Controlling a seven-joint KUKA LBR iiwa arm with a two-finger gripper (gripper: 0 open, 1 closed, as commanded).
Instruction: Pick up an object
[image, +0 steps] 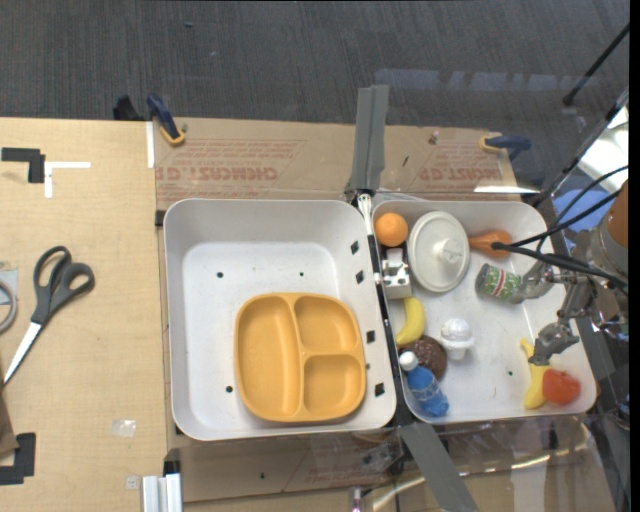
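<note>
end effector (553, 343) above right bin (500, 395), beside red-yellow toy (552, 386); finger state unclear

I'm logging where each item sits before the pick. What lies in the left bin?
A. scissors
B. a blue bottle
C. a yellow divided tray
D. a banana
C: the yellow divided tray lies alone in the left bin, while the banana and blue bottle sit in the right bin and the scissors lie on the bench.

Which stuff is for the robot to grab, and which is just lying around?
For grabbing: round orange ball, yellow banana, blue plastic bottle, white round lid, green-labelled can.

Lying about: black-handled scissors, yellow divided tray.
</note>
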